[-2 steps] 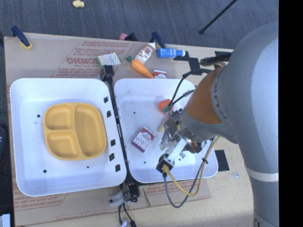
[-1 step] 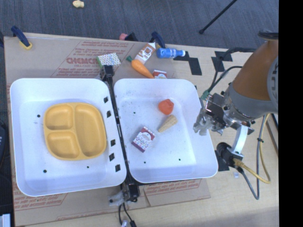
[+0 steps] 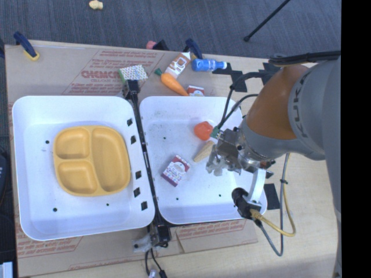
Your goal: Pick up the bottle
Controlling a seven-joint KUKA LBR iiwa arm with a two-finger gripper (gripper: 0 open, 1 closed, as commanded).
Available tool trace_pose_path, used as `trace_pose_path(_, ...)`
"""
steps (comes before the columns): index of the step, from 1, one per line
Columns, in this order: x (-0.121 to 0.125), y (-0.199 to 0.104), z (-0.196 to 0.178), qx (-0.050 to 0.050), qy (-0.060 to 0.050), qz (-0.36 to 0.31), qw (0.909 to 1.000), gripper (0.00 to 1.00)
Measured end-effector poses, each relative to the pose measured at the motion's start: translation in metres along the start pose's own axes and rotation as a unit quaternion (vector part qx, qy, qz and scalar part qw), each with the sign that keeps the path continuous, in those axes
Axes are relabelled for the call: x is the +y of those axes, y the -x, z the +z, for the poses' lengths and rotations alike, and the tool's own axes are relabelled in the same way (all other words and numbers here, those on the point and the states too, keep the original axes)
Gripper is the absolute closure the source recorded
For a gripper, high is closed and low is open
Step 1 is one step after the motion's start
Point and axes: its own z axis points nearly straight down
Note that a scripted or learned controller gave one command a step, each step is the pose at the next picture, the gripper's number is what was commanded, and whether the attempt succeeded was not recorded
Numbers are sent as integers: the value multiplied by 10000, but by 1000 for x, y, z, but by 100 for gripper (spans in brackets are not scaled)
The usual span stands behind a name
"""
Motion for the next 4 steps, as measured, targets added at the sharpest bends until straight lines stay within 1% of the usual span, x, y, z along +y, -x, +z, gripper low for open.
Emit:
trace_pose_path(1,-6,-13,47,-1,-5,-192,9998,100)
trace_pose_path(2,-3,-9,80,5,-20,1959,9806,100)
trace_pose_path(3,13,27,-123,3,17,1623,9867,100)
trace_pose_path(4,45,44,54,4,-12,1898,9818,100)
